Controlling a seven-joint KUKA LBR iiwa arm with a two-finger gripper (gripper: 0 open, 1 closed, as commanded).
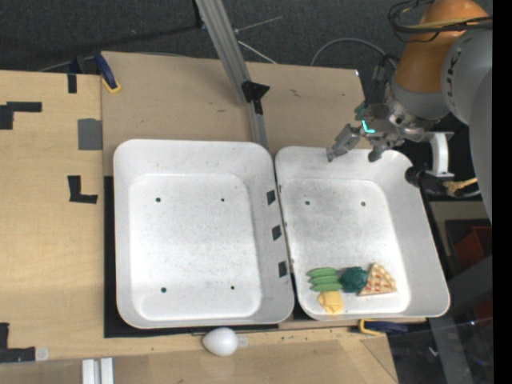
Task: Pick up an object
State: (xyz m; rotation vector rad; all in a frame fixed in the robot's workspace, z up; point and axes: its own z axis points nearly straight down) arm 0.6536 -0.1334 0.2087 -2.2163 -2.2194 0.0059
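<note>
So from where I'm sitting, the gripper (pixel 357 144) is hanging over the far rim of the right bin (pixel 416 214), fingers spread apart with nothing between them. All the stuff I could grab is bunched in the near corner of that same bin, well apart from the gripper: a green pea pod (pixel 323 276), a dark green broccoli piece (pixel 352 278), a pizza slice (pixel 378 282) and a yellow piece (pixel 330 301), all touching or nearly so. They look like plastic play food to me, so I'd guess light, stiff and a bit slick. The pizza slice sits at the outside of the pile, so I'd pinch it across its straight edges. No brand or writing that I can read. The left bin (pixel 128 214) has nothing to offer, and a white egg (pixel 221 342) sits on the bench just outside it.
</note>
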